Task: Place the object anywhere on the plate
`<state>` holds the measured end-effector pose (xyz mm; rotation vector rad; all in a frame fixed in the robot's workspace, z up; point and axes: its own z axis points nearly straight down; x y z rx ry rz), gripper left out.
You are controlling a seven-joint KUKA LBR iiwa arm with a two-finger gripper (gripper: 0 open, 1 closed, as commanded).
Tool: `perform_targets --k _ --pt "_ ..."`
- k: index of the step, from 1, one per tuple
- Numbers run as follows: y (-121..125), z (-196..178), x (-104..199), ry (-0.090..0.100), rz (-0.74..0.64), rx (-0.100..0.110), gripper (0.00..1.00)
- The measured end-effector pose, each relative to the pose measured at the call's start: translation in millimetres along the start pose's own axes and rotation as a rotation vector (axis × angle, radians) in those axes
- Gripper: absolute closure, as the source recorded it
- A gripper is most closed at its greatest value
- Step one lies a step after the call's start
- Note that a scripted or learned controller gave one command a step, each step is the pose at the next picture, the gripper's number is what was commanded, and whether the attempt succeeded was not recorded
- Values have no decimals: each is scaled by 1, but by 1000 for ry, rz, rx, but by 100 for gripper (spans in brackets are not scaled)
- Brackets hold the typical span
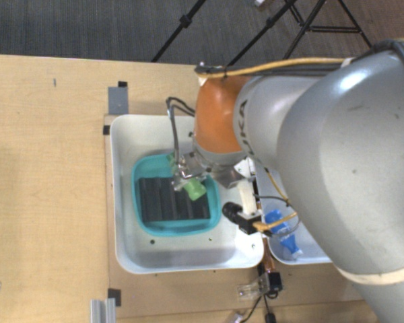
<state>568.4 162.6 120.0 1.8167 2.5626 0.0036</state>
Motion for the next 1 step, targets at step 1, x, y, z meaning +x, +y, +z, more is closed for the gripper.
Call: perform_targets --k 1 --pt "0 0 0 0 1 0 0"
